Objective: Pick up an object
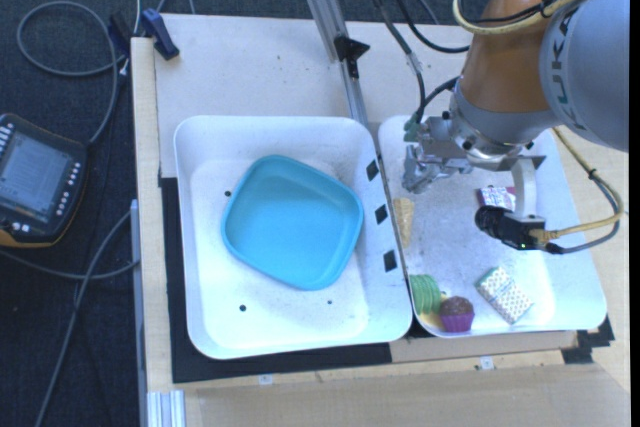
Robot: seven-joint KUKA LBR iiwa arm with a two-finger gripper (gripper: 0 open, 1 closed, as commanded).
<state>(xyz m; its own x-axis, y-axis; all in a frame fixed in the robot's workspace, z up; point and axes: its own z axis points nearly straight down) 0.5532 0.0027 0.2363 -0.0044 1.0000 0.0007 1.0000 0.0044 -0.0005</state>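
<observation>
My gripper (417,175) hangs over the left part of the right bin (570,255), close to its left wall. Just below it in the view lies a pale yellow piece (402,213), a short gap away from the gripper tip. I see nothing held in the gripper. Along the bin's near edge lie a green item (426,292), a purple cupcake-shaped toy (456,313) and a white patterned block (504,294). A small pink and white packet (497,198) lies partly under the arm's wrist.
The left bin (200,155) holds a light blue square plate (292,235). A slanted metal pole (325,0) runs down to the gap between the bins. A black fitting with a yellow cable (510,227) hangs from the wrist over the right bin.
</observation>
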